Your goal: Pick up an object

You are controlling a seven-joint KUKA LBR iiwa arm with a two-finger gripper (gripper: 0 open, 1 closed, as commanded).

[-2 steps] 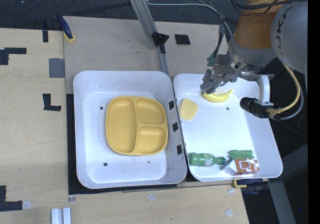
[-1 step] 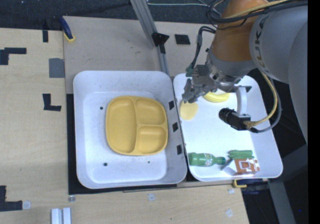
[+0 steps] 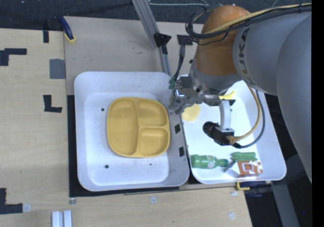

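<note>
A: Nearest, in the right bin (image 3: 273,170), lie a green bottle (image 3: 207,161) and an orange-and-white carton (image 3: 248,167). The bottle looks light, stiff and slick; I'd grip across its body.

B: And the arm?

A: Farther back, bent down over that bin's far left, its gripper (image 3: 188,100) near a pale yellow piece (image 3: 191,114). Whether the gripper is parted or closed, I can't tell.

We see a robotics lab.
Taped plywood worktop (image 3: 30,135), two white bins (image 3: 91,170), loose cables (image 3: 255,119), grey industrial arm (image 3: 283,53).
</note>
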